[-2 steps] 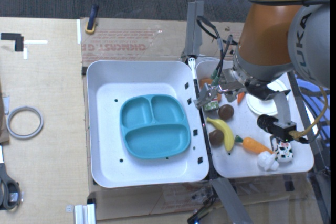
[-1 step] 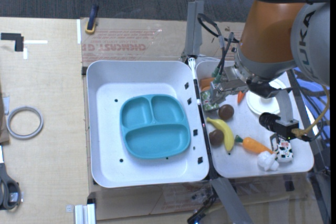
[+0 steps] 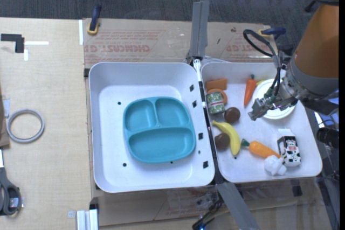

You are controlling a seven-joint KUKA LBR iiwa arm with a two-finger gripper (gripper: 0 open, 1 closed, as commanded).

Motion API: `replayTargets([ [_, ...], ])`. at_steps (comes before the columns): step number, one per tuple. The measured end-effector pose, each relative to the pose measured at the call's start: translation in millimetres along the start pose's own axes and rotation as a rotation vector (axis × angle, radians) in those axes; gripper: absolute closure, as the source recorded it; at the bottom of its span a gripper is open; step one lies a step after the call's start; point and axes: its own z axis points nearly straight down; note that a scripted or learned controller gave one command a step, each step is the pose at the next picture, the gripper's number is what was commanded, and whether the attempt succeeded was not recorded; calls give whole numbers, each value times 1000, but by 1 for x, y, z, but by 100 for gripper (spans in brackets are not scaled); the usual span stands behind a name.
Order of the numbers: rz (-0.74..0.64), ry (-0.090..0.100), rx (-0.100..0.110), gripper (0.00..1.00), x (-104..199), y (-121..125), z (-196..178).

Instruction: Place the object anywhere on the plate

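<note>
Jaws sit low in the right bin, tip pointing toward the bin's left side; whether they are wide or narrow cannot be told, and nothing shows between them. Just behind them lies a white round dish, partly covered by the wrist. An upright carrot lies just beside the jaws on their upper left, long axis running near vertical in the view, green end at the top. A brown ball lies near the jaws on the left. The arm comes in from the upper right, orange band over grey wrist, slanting down to the left. Farther out: banana curving down the bin's left side, second carrot lying nearly level with green end left, small can, cow-patterned carton. The blue plate, three compartments, lies in the left bin, well apart from the jaws.
</note>
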Motion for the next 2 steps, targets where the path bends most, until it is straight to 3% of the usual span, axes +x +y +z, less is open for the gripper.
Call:
replayTargets([
  [1, -406, 1, 0, 100, -3, 68, 106],
  [2, -633, 1, -1, 100, 46, 69, 106],
])
